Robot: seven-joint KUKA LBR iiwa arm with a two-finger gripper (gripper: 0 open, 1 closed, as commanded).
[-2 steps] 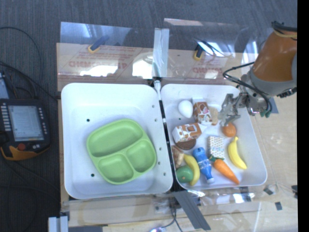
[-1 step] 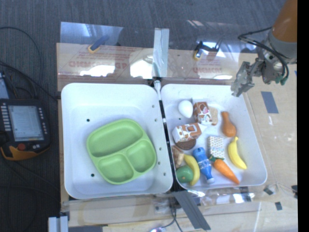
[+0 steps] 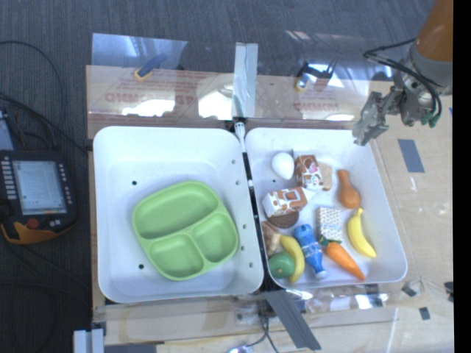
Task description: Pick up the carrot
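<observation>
The carrot (image 3: pixel 344 259) is orange with a green top and lies slanted near the front of the right bin (image 3: pixel 388 197), between a blue bottle (image 3: pixel 310 250) and a yellow banana (image 3: pixel 360 233). My gripper (image 3: pixel 369 122) hangs above the right bin's far right corner, well away from the carrot, with nothing seen between its fingers.
The right bin also holds a white egg (image 3: pixel 282 165), two small cake-like toys (image 3: pixel 310 171), a checkered block (image 3: pixel 330 221), an orange drumstick shape (image 3: pixel 347 190), a second banana (image 3: pixel 291 254) and a green fruit (image 3: pixel 279 265). The left bin (image 3: pixel 118 160) holds a green divided plate (image 3: pixel 185 229).
</observation>
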